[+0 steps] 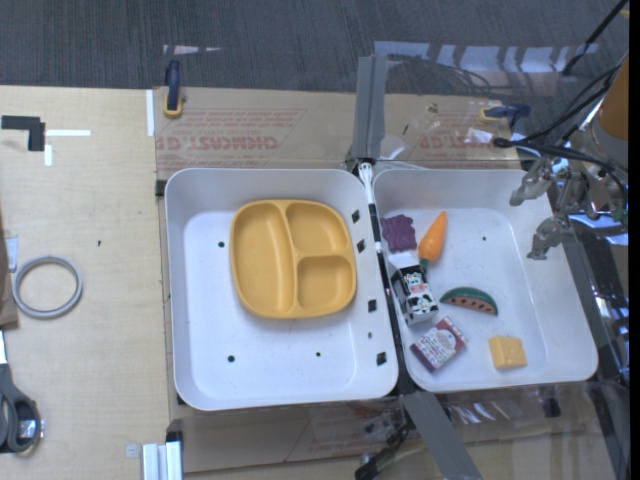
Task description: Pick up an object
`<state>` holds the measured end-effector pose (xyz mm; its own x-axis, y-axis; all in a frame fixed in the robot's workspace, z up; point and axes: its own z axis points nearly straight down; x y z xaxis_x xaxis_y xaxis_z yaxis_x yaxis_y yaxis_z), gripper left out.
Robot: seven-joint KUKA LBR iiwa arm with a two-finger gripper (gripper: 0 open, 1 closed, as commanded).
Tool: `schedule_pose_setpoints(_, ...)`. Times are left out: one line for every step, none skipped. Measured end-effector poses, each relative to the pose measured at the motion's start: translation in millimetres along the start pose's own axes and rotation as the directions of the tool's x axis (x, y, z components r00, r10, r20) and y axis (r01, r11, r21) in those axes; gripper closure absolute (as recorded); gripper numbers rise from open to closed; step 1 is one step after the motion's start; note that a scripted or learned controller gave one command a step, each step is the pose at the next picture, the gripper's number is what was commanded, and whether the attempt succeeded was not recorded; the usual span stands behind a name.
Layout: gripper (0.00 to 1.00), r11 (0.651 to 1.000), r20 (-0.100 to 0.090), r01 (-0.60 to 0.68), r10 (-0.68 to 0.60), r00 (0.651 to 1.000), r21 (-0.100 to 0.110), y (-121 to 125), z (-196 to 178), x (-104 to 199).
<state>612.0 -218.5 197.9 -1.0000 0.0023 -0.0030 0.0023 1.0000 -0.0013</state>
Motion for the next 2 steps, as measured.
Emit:
schedule_pose_setpoints(0.00, 0.964, 0.000, 0.265, -0.265, 0.964, -0.001, 16.4, 6.5, 24.6)
schedule_pose_setpoints(0.00, 0.992, 0.000, 0.129, -0.129, 0.992, -0.002, 62.3, 2.4, 9.4)
